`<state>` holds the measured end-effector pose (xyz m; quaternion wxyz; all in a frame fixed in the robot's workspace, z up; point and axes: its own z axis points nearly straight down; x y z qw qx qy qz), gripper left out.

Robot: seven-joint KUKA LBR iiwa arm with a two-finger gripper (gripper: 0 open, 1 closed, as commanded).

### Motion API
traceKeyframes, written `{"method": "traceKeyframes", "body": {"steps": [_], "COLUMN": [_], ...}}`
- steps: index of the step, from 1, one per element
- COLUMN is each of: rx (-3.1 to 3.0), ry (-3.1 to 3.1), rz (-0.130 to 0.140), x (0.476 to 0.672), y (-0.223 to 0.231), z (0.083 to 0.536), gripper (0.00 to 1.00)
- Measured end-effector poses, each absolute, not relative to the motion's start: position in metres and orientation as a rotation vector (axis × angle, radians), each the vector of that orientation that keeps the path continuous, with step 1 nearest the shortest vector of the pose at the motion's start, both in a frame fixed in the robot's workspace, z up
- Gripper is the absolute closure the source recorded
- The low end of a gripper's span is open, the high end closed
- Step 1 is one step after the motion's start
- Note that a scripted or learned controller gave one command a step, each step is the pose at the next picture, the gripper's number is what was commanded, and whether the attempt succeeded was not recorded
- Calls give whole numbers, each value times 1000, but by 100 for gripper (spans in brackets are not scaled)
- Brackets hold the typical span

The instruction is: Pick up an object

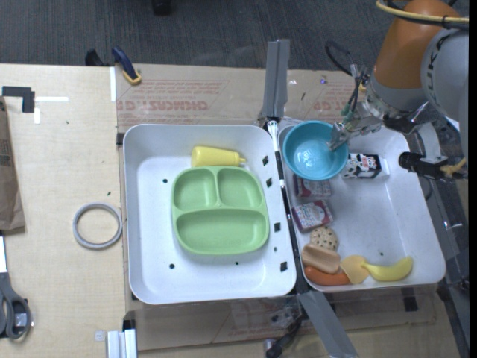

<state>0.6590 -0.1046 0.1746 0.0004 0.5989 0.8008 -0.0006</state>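
A blue bowl (311, 154) hangs tilted at the back left corner of the right bin (406, 222), its edge overlapping the divider between the bins. My gripper (340, 136) comes down from the grey and orange arm (410, 36) at the upper right. It is shut on the bowl's right rim. A small black-and-white carton (365, 165) lies just right of the bowl. Toward the bin's front lie two pink packets (311, 215), a cookie (323, 238), a hot dog (324, 265) and a banana (389, 270).
The left bin (145, 222) holds a green divided plate (220, 209) and a yellow bottle (216, 156) behind it. On the bench to the left lie a grey ring (98, 224) and scissors (11, 315). A metal post (276, 80) stands behind the bins.
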Motion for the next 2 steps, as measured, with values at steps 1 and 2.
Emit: {"method": "traceKeyframes", "body": {"steps": [1,2], "rx": [2035,1877], "ry": [2394,2522], "rz": [-5,-6], "x": [639,579], "y": [-54,-49], "z": [273,284], "gripper": [100,100]}}
